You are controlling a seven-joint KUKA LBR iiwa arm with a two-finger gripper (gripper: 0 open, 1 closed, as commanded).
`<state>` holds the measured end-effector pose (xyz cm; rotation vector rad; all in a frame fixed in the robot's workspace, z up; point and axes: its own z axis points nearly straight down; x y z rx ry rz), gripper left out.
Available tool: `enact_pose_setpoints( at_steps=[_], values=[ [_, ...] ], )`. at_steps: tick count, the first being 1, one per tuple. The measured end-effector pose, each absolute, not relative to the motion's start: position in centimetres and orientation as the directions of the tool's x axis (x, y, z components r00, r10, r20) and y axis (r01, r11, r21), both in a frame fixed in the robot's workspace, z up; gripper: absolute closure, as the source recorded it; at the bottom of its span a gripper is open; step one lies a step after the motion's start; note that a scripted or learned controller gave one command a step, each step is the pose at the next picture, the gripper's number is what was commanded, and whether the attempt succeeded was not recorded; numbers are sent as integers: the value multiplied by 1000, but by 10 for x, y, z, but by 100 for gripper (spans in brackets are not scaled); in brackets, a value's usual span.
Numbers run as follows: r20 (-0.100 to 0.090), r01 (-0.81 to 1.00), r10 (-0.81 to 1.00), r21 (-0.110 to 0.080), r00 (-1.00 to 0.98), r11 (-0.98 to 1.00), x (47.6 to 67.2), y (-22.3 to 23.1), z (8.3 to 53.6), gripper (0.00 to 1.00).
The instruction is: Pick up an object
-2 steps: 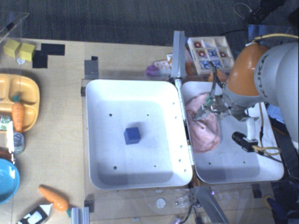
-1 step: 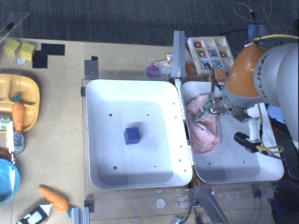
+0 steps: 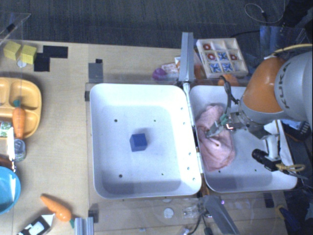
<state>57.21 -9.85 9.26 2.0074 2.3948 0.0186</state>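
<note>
End effector point(image 3: 218, 127) sits low on the pink cloth point(image 3: 215, 138), at the right bin's point(image 3: 254, 177) nine o'clock side; grip state unclear. Pinch a raised fold, then lift straight.

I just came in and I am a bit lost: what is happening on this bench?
A grey robot arm reaches in from the right. Its tool is down on a pink cloth in the right bin. A blue cube lies alone in the left bin. Whether the cloth is gripped is unclear.
</note>
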Motion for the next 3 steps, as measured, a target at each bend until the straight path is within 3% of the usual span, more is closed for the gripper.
enact_pose_setpoints(
  at_steps=[1,3],
  values=[
    [-6,974,974,18,-225,225,629,-90,92,0],
    [-8,964,964,19,-264,264,551,-115,93,0]
  ],
)
